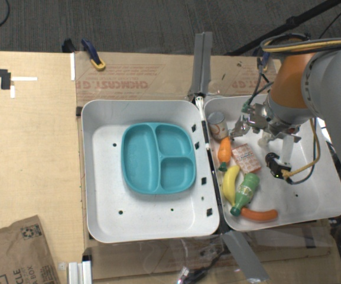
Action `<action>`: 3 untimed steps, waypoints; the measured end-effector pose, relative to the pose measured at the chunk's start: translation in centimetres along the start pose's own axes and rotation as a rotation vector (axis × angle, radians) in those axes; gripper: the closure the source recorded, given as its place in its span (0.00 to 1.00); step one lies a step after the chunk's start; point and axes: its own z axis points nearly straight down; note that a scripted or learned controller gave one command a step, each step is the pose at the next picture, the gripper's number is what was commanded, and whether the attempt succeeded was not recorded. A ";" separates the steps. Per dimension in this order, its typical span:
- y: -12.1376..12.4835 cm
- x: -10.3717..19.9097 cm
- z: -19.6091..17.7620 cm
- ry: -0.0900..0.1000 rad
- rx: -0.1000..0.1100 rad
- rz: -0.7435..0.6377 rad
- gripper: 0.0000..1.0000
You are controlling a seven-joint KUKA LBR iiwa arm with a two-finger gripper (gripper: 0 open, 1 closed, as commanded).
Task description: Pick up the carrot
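Observation:
The carrot (224,149) is short and orange with a green stub at its near end. It lies in the right bin (327,194) against the left wall, between a small can and a banana. My gripper (243,125) hangs low over the back of that bin, just right of the can and a little behind and to the right of the carrot. The arm's orange band (289,83) rises above it. Nothing shows as held.
Near the carrot lie a grey can (217,123), a snack packet (245,158), a banana (230,183), a green bottle (244,193) and a long orange-red piece (259,215). The left bin (99,176) holds a teal divided plate (158,157). Cables (300,170) trail from the wrist.

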 end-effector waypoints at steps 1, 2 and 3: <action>-3.2 -0.1 0.0 -0.001 0.002 -0.102 0.00; -3.1 -0.3 -0.9 -0.003 0.002 -0.097 1.00; -7.5 6.0 -8.8 -0.007 0.032 0.000 1.00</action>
